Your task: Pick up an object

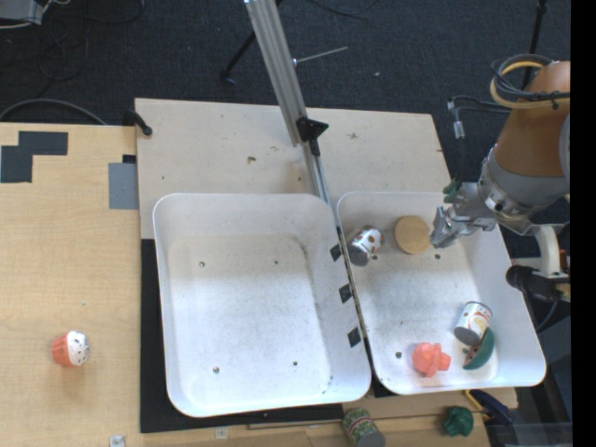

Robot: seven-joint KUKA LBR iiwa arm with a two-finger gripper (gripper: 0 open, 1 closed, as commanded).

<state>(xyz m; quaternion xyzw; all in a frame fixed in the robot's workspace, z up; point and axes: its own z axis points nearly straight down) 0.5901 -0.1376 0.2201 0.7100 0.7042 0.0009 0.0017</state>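
Lying nearest in the right white bin (521, 366) are a soft-looking coral lump (429, 358), a dark green curved piece (480, 352) and a small printed can (472, 322). Farther in, the gripper (445, 230) is hovering just right of a flat tan wooden disc (411, 234), probably light, stiff and best pinched across its edges; whether its grip is open or closed is not discernible.

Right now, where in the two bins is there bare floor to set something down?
The left bin offers bare floor wall to wall. In the right bin, the middle is free, between the tan disc above and the pink toy below. Its near-right corner is crowded by the can.
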